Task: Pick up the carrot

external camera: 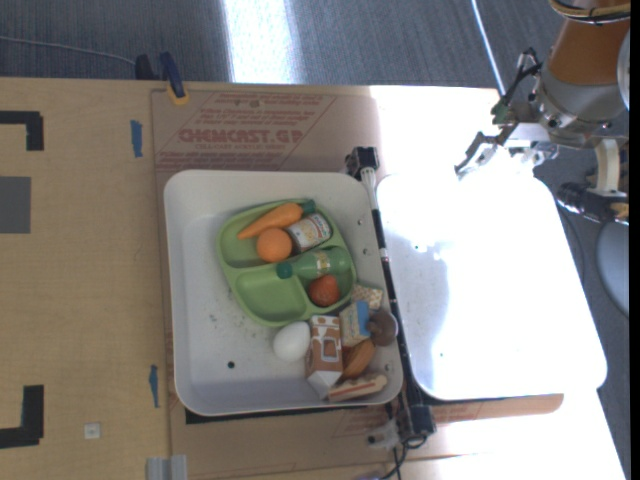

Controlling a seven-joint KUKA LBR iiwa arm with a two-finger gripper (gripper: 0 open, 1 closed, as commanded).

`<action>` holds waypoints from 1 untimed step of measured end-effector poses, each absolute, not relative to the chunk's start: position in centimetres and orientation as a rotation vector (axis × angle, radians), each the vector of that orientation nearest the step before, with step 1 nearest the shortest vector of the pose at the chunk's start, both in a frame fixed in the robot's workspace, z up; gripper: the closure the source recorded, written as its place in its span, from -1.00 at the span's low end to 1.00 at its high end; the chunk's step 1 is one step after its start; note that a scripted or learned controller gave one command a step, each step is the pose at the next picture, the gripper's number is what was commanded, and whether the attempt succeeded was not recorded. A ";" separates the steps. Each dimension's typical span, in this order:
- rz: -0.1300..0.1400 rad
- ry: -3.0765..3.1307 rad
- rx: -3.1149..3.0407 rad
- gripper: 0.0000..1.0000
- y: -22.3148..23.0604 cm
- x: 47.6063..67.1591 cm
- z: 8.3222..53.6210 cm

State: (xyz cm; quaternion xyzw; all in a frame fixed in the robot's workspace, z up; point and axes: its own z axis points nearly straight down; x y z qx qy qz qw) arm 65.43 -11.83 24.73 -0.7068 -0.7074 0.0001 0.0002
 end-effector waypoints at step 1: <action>-0.001 -2.222 -2.221 -1.00 -9.7 59.1 8.8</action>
